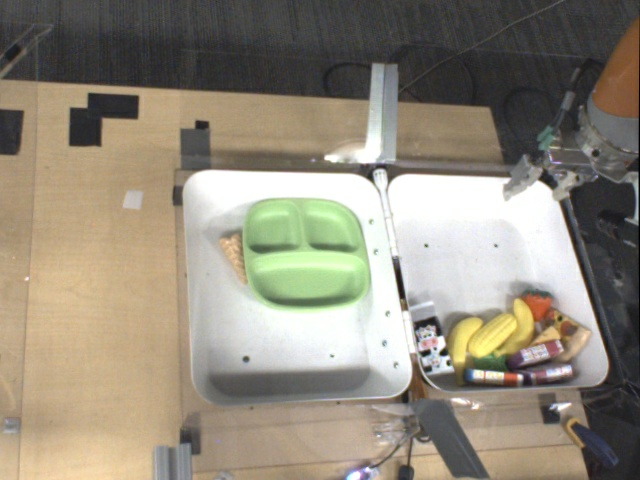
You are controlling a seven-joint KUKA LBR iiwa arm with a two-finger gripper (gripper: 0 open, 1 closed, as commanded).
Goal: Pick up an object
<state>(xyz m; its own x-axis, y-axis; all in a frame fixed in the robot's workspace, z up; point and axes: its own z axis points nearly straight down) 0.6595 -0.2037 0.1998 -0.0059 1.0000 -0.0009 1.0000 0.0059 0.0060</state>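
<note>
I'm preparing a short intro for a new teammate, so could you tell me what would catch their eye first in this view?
The bright green divided plate lying in the left bin stands out most. Next come the yellow bananas, heaped with markers and small toys in the near corner of the right bin. The gripper hangs at that bin's far right corner, away from the heap.

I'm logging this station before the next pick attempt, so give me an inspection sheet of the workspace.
Surface: wooden bench bearing two white bins side by side.
Job's things: right bin holds bananas, markers and small toys heaped in its near corner.
Clutter: green divided plate in the left bin, over a tan item.
Grippers: claw above the right bin's far right corner, nothing between its fingers that I can make out.
Cables: black cable on the floor behind.
Surroundings: dark carpet.
</note>
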